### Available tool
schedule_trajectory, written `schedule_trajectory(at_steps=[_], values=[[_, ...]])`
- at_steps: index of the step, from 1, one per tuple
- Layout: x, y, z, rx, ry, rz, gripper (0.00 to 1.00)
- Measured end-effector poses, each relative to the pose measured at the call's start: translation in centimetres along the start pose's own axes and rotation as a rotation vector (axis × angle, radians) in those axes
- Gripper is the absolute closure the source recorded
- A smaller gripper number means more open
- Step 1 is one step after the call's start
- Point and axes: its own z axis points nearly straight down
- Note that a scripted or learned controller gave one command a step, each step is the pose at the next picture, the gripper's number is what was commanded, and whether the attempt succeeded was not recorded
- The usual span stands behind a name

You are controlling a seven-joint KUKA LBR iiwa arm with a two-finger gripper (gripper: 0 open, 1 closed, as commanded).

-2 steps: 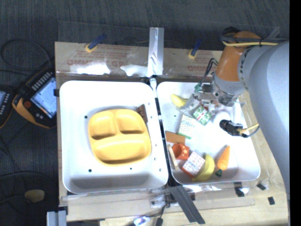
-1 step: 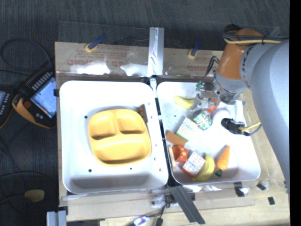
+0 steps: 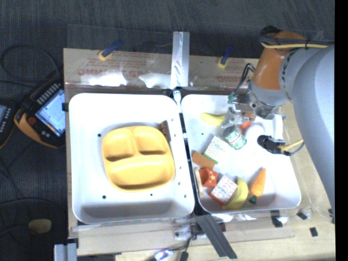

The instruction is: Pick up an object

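My gripper hangs over the back of the right bin, below the orange band of the wrist. Just under its tip lies a small green and white tub, close to it or touching; whether it is held I cannot make out. A yellow banana lies to the gripper's left. A little red piece shows at the gripper's right side. Nearer the front are a white and green carton, an orange block, a red item, a white and red box, a second banana and a carrot.
The left bin holds a yellow divided plate and a small brown piece by its right wall. A ridge separates the two bins. An orange and black handset lies off the bench at left.
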Motion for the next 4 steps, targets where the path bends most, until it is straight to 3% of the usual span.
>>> schedule_trajectory(at_steps=[1,2,3,4], values=[[-0.7,-3.3,-5.0,-0.025,0.002,-0.093,1.00],[6.5,-1.9,-21.1,-0.026,0.003,0.046,1.00],[3.2,-1.5,-21.9,-0.026,-0.001,-0.113,1.00],[-2.8,-7.6,-13.4,-0.025,0.001,-0.224,1.00]])
